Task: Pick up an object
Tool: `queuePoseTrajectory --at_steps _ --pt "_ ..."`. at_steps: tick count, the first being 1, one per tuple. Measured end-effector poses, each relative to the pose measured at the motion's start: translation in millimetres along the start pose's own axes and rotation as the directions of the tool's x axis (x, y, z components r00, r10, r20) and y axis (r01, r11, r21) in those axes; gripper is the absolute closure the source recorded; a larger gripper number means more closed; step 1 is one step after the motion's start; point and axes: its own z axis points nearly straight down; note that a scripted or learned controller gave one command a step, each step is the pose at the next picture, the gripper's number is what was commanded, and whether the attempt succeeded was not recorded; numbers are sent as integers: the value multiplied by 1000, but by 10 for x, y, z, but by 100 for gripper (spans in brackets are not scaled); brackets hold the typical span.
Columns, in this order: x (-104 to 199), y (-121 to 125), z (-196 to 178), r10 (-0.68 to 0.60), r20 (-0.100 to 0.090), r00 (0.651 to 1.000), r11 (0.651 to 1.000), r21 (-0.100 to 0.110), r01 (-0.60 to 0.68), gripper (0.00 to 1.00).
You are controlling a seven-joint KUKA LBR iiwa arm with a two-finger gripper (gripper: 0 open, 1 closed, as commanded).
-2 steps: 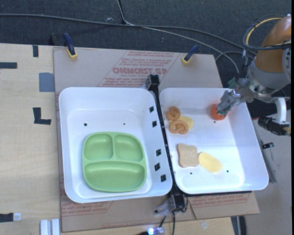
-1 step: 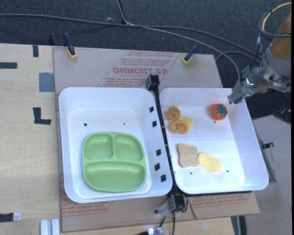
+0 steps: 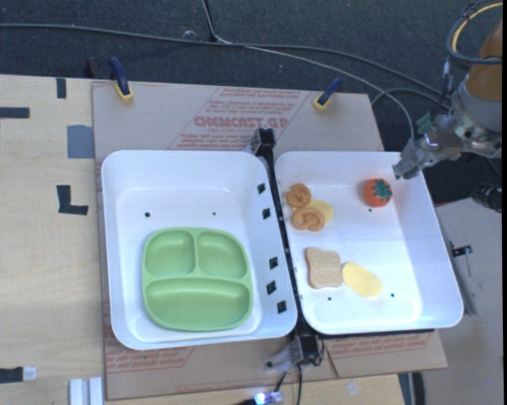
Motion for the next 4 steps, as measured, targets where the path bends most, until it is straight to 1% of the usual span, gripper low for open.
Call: queuePoseTrajectory --at_steps 1,2,3,4 --pt "572 -34 -2 -4 -2 1000 1000 1 4 100" --pt "1105 -229 131 -4 -2 1000 1000 3 4 100" --pt "1692 -405 96 -5 -3 1000 1000 3 5 100" --pt "2146 -538 71 -5 -2 1000 1000 3 5 100"
